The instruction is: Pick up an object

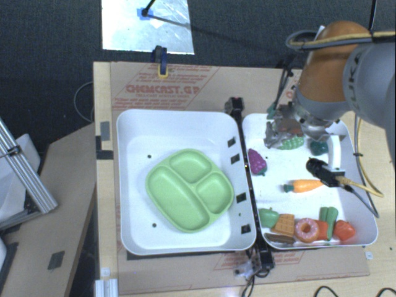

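Observation:
My gripper (278, 137) hangs low over the back of the right bin (365, 218), right at the left end of a green toy vegetable (291, 143). I cannot tell whether it touches that toy. A purple toy (257, 161) lies just to the gripper's front left, near the bin's left wall. A small teal piece (318, 146) rests to the right of the green toy. An orange carrot (304, 185) lies in the middle of the bin.
Along the right bin's front edge lie a green pepper (268, 216), a waffle piece (284, 225), a pink donut (306, 229), a green piece (328, 215) and a red toy (344, 229). The left bin (133, 141) holds a green divided plate (189, 190).

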Tool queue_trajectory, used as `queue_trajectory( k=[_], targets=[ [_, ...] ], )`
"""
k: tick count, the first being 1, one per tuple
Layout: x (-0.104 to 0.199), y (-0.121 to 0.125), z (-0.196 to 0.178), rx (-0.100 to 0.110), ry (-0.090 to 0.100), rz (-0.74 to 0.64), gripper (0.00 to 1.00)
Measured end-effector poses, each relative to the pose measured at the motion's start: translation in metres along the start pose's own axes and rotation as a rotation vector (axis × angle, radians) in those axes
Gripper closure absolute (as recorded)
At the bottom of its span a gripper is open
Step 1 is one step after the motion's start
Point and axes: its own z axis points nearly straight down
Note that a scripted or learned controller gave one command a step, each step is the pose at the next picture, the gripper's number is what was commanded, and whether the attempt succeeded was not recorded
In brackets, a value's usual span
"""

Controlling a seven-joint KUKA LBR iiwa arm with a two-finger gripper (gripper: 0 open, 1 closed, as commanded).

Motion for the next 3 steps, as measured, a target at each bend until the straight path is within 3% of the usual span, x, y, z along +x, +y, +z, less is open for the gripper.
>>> queue_trajectory(
  k=[2, 3],
  targets=[
    [0.074, -0.068, -0.013, 0.000, 0.000, 0.000, 1.00],
    [0.127, -0.094, -0.018, -0.001, 0.001, -0.002, 1.00]
  ],
)
